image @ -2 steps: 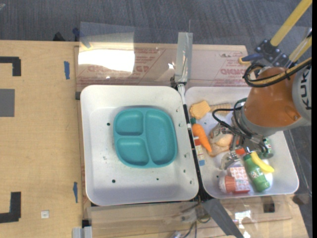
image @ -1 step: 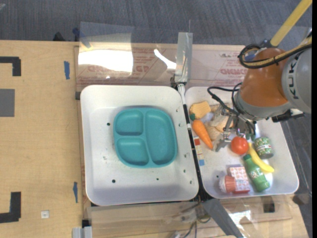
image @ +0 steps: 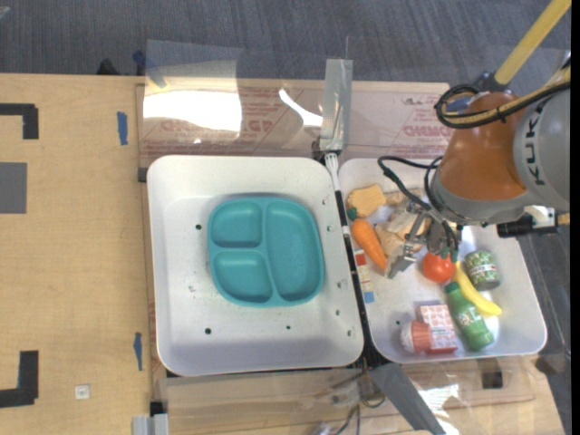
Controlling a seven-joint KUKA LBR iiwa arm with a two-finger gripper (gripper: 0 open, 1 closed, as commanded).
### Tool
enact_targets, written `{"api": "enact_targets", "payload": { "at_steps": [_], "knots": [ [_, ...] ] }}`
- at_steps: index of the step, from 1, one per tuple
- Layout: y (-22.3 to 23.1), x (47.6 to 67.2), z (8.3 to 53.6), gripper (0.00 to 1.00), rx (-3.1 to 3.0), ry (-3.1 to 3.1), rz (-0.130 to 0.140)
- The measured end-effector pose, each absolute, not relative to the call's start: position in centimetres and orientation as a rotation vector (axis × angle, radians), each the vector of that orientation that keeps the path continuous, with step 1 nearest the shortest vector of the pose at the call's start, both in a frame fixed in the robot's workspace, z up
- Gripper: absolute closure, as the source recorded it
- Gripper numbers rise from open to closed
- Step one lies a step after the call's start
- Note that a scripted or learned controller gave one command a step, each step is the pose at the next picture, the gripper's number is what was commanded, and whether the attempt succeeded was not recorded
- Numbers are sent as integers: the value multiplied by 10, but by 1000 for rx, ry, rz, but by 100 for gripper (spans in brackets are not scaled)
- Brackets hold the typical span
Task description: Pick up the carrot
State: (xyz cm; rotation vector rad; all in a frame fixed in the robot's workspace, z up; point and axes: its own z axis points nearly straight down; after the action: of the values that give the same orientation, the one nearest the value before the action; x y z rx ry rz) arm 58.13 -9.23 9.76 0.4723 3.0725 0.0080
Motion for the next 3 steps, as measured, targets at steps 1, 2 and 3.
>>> {"api": "enact_targets", "payload": {
  "at_steps": [1,2,3],
  "knots": [
    [-95,605,98,0,491,3074,4],
    [-91,602,97,0,671,3038,11],
    [-91,606,112,100,666,3022,9]
  ]
}}
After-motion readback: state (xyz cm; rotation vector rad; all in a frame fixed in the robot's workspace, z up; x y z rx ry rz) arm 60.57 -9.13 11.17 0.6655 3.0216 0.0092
